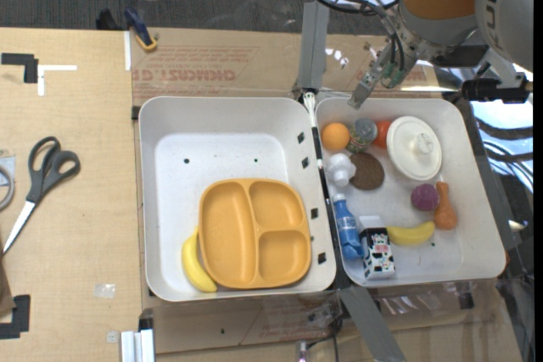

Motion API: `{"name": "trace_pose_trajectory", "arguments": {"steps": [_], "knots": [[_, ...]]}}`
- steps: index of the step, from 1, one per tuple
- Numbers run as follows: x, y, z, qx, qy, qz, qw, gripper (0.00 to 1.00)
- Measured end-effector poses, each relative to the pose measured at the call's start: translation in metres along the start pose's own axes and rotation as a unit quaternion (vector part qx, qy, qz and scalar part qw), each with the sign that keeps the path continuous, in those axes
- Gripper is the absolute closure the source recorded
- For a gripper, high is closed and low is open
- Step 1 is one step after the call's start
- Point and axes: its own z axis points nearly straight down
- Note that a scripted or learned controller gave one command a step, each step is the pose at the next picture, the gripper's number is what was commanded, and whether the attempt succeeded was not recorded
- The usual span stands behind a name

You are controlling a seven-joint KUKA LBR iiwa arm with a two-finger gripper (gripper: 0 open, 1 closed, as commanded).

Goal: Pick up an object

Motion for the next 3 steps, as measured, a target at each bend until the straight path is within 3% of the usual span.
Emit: {"name": "trace_pose_trajectory", "arguments": {"steps": [1,2,3], "knots": [[-0.001,0.000,-0.009,0.000,-0.002,-0.001,1.0000,1.00],[-0.007,-0.026,-0.042,0.000,0.000,0.091,0.9959,1.00],[0.065,-0.008,0.019,0.002,0.002,0.141,0.9900,1.00]]}}
